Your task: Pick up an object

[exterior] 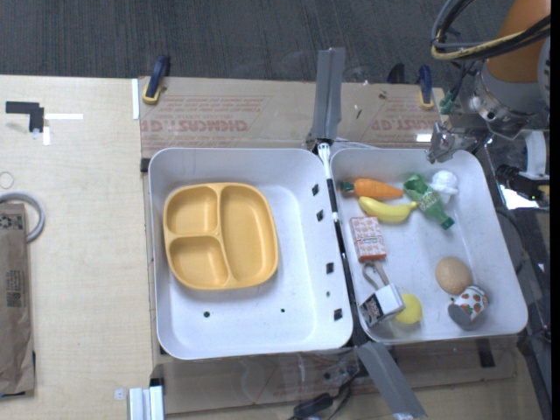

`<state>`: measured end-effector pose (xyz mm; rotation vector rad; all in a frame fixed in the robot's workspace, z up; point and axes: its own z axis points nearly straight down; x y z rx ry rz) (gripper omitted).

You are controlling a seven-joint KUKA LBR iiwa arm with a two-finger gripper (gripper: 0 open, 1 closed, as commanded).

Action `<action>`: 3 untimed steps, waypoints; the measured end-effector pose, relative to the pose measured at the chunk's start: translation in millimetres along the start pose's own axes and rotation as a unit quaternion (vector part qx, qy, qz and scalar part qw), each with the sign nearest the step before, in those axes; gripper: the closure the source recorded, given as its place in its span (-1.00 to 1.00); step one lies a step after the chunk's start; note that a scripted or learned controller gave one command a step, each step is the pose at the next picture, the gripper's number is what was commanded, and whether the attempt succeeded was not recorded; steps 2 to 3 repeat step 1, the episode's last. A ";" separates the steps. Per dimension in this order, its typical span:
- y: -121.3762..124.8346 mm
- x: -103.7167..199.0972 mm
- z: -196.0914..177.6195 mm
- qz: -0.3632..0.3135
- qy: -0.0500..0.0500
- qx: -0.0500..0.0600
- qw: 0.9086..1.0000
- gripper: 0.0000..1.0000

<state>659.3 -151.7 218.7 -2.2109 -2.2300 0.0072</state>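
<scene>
The right-hand shallow white plastic bin (503,234) serves as the landmark. At its near edge lie a small yellow ball (409,309), touching a black-and-white binder clip (381,304), and a rounded white cup with red spots (468,306); just beyond the cup rests a tan egg-shaped object (452,275). Toward the bin's middle, by its left wall, sits a red-and-white rectangular packet (367,238). Farther back lie a yellow plastic banana (387,208), an orange plastic carrot (378,187) and a green-and-white bottle-like toy (430,195).

The grey two-finger gripper (440,143) hangs over the bin's far right corner, and whether its fingers are apart or together cannot be told; nothing is visibly held. The step appears to be the approach, with no object yet taken. The next move likely calls for choosing a target, perhaps the nearby green-and-white toy, and descending squarely onto it.

Left of the bin, a second white bin (227,331) holds a yellow three-compartment plastic plate (221,235). Both rest on a pale wooden bench (70,199), with brown cardboard (227,116) beyond and dark carpet (175,16) farthest.
</scene>
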 end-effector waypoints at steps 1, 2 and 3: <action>-4.9 21.1 6.3 -0.159 0.000 -0.001 0.987 1.00; -4.9 21.1 6.3 -0.159 0.000 -0.001 0.987 1.00; -4.9 21.1 6.3 -0.159 0.000 -0.001 0.987 1.00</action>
